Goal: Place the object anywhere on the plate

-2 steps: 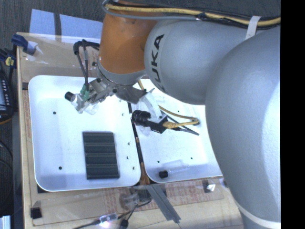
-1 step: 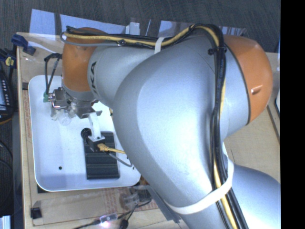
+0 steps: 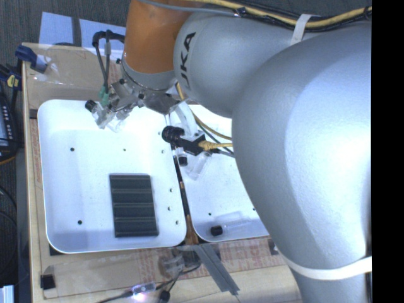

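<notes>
a robotics lab or test cell. a large grey industrial arm with an orange band (image 3: 252,106) reaches over two shallow white plastic bins (image 3: 57,169) on a worn wooden bench (image 3: 95,273). loose black and yellow cables (image 3: 208,5) trail about.

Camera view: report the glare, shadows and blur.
Camera view: the left bin is bright white, washing out near its upper wall; the arm looms large and soft-edged, shading the right bin; the dark ridged block stays sharp.
</notes>
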Robot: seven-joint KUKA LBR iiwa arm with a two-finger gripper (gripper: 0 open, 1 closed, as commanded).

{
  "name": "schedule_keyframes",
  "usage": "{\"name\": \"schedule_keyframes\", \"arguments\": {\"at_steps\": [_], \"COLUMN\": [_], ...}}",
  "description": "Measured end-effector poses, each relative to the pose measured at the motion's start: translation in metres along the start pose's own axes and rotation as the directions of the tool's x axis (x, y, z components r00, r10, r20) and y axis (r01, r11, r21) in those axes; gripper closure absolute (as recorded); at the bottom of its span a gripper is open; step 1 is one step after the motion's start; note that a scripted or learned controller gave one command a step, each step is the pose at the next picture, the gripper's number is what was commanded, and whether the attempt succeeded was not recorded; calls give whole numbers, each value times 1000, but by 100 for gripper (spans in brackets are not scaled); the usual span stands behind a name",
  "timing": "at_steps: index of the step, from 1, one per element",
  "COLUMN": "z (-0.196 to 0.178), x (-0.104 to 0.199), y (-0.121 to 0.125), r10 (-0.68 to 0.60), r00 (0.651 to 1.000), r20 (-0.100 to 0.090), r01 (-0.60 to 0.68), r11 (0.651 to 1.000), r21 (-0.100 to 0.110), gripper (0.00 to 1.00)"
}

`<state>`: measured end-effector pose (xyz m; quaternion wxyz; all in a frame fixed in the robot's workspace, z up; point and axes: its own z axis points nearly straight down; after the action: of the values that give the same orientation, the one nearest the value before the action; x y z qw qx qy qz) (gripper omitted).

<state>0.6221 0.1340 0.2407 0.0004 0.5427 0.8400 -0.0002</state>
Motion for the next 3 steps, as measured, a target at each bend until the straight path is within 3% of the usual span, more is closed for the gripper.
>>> {"name": "schedule_keyframes", "arguments": {"at_steps": [1,2,3], "z": [74,-8,-17], "x": [28,64,67], "y": [46,66,66], "r10": [583,477,468], "r00": [812,879,884], "r20": [2,-1,-1], "r01": [-583,-477,-468], "r11": [812,879,884], "r21": [16,2,4], "gripper": [100,100,100]}}
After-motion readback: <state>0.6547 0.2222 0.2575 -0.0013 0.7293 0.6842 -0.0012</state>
